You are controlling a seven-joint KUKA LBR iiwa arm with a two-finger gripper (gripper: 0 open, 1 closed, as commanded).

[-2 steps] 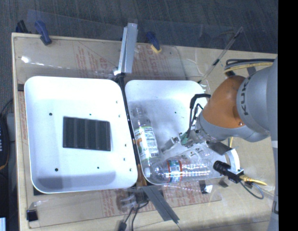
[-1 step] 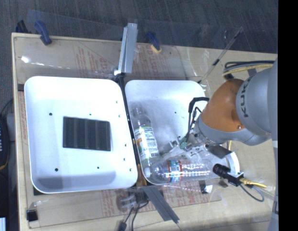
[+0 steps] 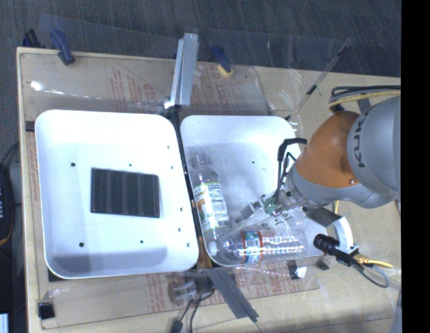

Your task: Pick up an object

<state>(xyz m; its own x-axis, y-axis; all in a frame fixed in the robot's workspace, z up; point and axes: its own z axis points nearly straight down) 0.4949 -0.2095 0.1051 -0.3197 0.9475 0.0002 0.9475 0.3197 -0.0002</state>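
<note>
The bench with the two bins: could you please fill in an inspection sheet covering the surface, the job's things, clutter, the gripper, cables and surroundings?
Surface: bench carries a left bin and a right bin side by side; a dark ribbed panel lies in the left bin.
Job's things: two clear plastic bottles in the right bin, an upright-lying bottle along its left wall and a sideways bottle along its near wall.
Clutter: nothing seen.
Gripper: gripper is low in the right bin, just above the sideways bottle; nothing visibly between its fingers.
Cables: a black cable loops by the wrist; yellow cables behind the arm.
Surroundings: dark carpet; blue clamps on the bench's far edge.
</note>
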